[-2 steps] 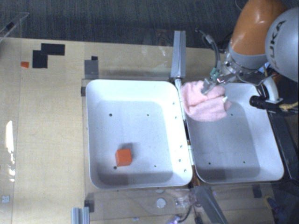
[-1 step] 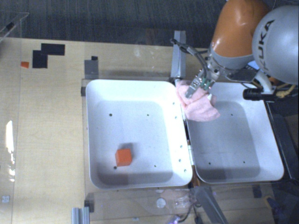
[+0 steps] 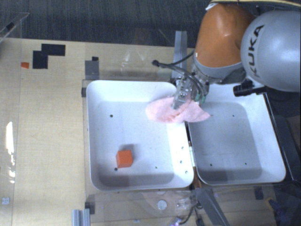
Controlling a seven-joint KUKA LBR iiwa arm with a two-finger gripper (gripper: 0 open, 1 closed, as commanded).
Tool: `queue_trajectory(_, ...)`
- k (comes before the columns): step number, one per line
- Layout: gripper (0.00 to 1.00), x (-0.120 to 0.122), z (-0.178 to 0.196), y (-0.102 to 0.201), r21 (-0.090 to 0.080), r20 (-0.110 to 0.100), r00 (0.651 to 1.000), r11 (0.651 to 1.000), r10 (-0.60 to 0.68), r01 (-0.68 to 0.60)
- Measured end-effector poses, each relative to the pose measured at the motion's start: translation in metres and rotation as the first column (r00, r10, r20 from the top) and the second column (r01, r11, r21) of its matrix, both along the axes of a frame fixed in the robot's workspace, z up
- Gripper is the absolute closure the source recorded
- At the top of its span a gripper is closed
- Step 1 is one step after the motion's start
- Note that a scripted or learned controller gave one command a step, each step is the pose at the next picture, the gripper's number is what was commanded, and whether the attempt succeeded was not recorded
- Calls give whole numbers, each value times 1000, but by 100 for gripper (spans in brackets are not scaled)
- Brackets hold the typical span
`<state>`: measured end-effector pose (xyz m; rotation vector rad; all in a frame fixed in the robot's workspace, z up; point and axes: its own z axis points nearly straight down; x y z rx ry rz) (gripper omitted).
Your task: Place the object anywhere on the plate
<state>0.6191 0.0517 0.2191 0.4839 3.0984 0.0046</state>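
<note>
A small orange block (image 3: 124, 158) lies on the floor of the left bin (image 3: 101, 126), near its front. A thin, floppy pink plate (image 3: 164, 112) hangs over the rim between the two bins, partly above each. My gripper (image 3: 180, 102) reaches down from the arm at the upper right and is shut on the plate's upper middle, with pink material showing on both sides of the narrow fingers. The block is far to the lower left of the gripper, well apart from the plate.
The right bin (image 3: 235, 145) sits under the arm's wrist and orange band (image 3: 221, 32). Black markers (image 3: 47, 54) and a small orange square (image 3: 25, 65) lie on the wooden bench to the far left. Metal brackets stand at the bins' back corners.
</note>
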Motion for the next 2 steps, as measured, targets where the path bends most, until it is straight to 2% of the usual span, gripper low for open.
queue_trajectory(1, 100, -15, 13, 51, -1, 4, 953, 953, 303, -303)
queue_trajectory(2, 100, -35, 3, 94, -1, 1, 951, 951, 308, -308)
